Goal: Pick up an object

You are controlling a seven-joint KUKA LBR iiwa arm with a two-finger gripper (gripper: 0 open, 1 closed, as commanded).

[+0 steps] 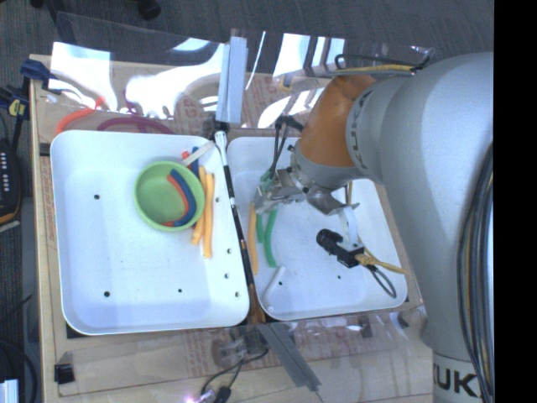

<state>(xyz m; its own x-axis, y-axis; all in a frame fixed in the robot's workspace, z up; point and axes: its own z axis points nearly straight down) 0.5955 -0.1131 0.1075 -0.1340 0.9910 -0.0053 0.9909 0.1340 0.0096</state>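
My gripper (pixel 271 195) hangs low over the upper left part of the right bin (pixel 369 296), under the arm's orange band. Directly below it lie green sticks (pixel 268 233), running down the bin floor, and their upper ends reach up under the gripper. An orange stick (pixel 252 240) lies along the right bin's left wall. A short white piece (pixel 274 277) rests nearer the front of the bin. I cannot tell whether anything is gripped.
The left bin (pixel 109 267) holds a green bowl (pixel 164 196) with blue and red curved pieces inside, and orange sticks (pixel 204 217) beside it. A white piece (pixel 198 153) lies at that bin's upper right corner. The big grey arm covers the right side.
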